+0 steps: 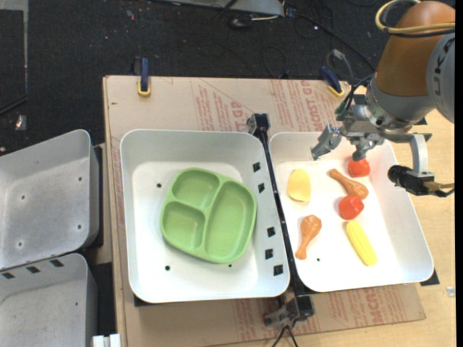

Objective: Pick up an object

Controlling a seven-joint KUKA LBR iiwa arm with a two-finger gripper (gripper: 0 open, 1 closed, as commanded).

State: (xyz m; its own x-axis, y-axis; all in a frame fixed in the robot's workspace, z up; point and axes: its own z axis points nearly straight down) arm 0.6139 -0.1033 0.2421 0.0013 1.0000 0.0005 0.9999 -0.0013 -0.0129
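The arm (416,53) entered from the right side of the camera view. Its upper housing was a rounded, glossy orange dome, ringed by a thin pale cable loop at the top. Below the dome sat a grey cylindrical segment bearing dark lettering, partly cut off at the frame edge. A grey metal wrist flange followed, with small fittings and wires around it. The gripper (346,147) was built of grey and dark metal parts with slim fingers. A white curved bracket on the side carried a black cylindrical unit.
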